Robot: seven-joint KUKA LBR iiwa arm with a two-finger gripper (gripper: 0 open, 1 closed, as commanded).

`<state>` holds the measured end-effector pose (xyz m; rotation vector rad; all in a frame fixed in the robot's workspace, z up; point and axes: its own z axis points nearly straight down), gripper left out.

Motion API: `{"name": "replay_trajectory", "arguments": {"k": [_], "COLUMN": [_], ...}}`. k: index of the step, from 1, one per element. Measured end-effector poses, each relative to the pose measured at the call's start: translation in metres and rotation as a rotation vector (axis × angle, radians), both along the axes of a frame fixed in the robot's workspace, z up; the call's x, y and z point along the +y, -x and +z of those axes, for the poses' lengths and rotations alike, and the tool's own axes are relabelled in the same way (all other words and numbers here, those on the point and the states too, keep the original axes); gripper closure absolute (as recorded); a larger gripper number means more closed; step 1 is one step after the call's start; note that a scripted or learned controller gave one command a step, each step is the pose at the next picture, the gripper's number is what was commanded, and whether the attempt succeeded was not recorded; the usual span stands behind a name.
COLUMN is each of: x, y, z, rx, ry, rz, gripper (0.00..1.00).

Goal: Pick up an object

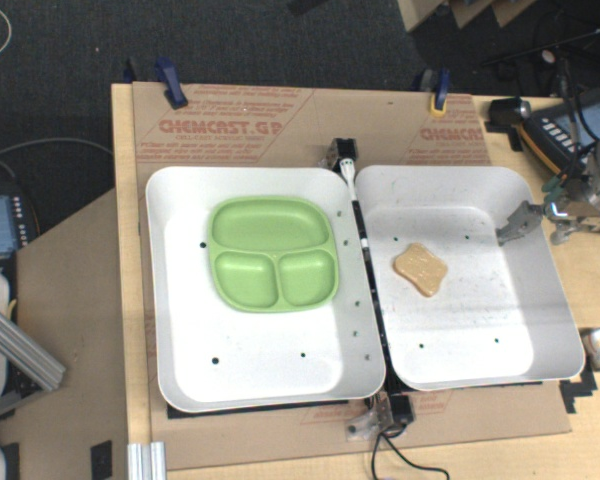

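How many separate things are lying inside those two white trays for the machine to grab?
2. A green divided plate lies in the left bin, toward its back. A tan toast-like piece lies in the right bin, near its left side. Nothing seems hidden.

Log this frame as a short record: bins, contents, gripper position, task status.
left bin: holds a green divided plate
right bin: holds a tan cookie-like piece near its middle
gripper: at the right bin's right rim, apart from the tan piece
finger state: cannot tell
task status: nothing picked up yet
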<state>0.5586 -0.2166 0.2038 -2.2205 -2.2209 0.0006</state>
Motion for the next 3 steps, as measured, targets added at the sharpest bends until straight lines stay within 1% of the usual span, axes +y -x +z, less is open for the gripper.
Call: {"name": "replay_trajectory", "arguments": {"k": [1, 2, 3], "x": [-0.004, 0.116, 0.108], "y": [0.034, 0.081, 0.079], "z": [-0.112, -0.109, -0.098], "rx": [0.01, 0.007, -0.002], "ry": [-0.011, -0.009, 0.0], "rz": [0.001, 0.009, -0.001], "gripper": [0.0, 0.0, 1.0]}}
